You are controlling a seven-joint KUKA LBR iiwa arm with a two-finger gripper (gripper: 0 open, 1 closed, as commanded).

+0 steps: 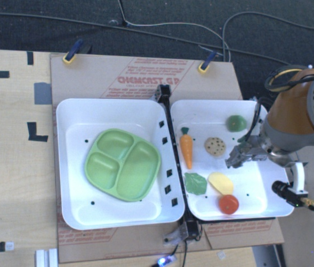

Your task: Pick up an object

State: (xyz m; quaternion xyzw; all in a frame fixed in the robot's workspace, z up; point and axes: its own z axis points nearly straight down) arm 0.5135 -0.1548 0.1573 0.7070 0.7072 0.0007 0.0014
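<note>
The right bin (257,204) holds an orange carrot (186,151), a round speckled cookie (214,146), a green ball (235,123), a green leaf piece (195,183), a yellow lemon-like piece (221,183) and a red tomato (229,204). My gripper (235,159) hangs over the right bin's middle, just right of the cookie and above the yellow piece. Nothing shows between its fingers.
The left bin (68,149) holds a green sectioned plate (123,164). A black divider (170,149) runs between the bins. The arm's orange band (290,113) covers the right bin's right edge. Cables cross the dark floor behind the bench.
</note>
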